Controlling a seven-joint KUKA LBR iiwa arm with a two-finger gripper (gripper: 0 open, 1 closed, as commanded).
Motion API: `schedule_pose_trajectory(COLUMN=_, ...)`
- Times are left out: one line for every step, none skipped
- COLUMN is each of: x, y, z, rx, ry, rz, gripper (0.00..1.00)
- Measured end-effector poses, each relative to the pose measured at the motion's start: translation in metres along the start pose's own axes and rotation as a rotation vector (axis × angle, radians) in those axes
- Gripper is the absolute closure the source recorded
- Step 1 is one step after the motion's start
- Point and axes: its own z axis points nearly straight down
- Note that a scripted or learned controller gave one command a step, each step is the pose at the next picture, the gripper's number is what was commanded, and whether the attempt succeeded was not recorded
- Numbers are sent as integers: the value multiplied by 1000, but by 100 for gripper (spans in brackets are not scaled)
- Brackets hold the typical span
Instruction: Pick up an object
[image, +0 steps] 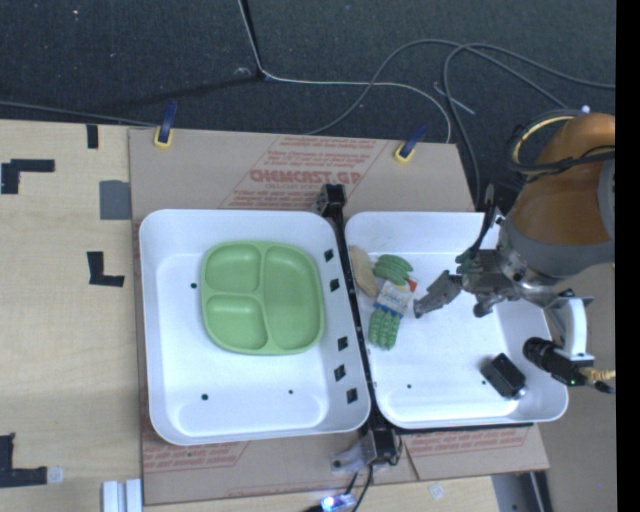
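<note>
A small heap of objects (386, 296) lies in the right bin (440, 400), against its left wall. In it a green leafy piece sits at the top, a white packet with a red and blue mark lies below that, and a green knobbly piece, much like a toy corn cob, runs down to the bottom. A pale tan strip lies along the heap's left side, next to the wall. The pieces overlap, so their full shapes are hard to make out, and the print on the packet is too small to read.

A black block (503, 375) lies apart from the heap, near the bin's lower right corner.

The gripper (456, 291) hangs over the middle of the right bin, just right of the heap. One dark finger (434, 297) points left and down toward the packet, and a second dark part shows to its right. The view does not show how far apart the fingers stand, nor whether the tip touches the bin floor. Nothing is seen between them.

The arm (560, 215) enters from the right, its orange band partly cut by the frame edge. A white bracket and a black cylinder hang below the wrist, over the bin's right rim.

The left bin (170, 400) holds a green tray (263, 297) with three sections.
</note>
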Motion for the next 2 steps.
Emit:
schedule_pose_trajectory(x=0, y=2, z=-7, rx=-13, ry=-1, rz=-4, gripper=0)
schedule_pose_trajectory(x=1, y=0, z=58, rx=-8, ry=-1, rz=-2, gripper=0)
